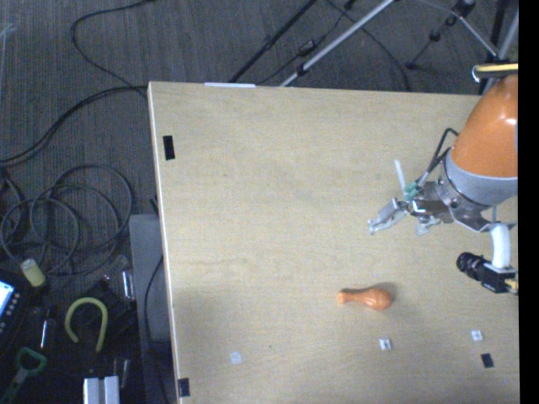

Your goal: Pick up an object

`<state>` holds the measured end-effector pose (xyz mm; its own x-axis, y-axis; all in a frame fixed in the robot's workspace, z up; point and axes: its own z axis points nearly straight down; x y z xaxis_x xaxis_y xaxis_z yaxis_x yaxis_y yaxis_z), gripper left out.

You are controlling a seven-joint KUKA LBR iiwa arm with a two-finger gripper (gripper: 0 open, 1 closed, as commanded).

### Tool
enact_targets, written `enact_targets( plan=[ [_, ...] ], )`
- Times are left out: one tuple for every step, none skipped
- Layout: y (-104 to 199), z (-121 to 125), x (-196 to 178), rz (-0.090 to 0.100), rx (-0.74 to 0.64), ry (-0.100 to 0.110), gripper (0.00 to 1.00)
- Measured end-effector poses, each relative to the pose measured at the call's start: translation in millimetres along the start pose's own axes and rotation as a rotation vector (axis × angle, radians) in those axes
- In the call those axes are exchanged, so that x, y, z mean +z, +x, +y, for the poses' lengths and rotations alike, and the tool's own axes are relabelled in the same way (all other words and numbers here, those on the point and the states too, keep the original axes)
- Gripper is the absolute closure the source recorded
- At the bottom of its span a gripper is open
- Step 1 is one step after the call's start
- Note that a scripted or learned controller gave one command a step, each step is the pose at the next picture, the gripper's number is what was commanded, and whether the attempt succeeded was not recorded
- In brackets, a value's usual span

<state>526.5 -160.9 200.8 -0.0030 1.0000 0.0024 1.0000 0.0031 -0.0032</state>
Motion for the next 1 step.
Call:
enact_targets(
  plan=[
    [-30.8, 44.5, 95.8, -0.002, -0.089, 0.0, 0.0]
  ],
)
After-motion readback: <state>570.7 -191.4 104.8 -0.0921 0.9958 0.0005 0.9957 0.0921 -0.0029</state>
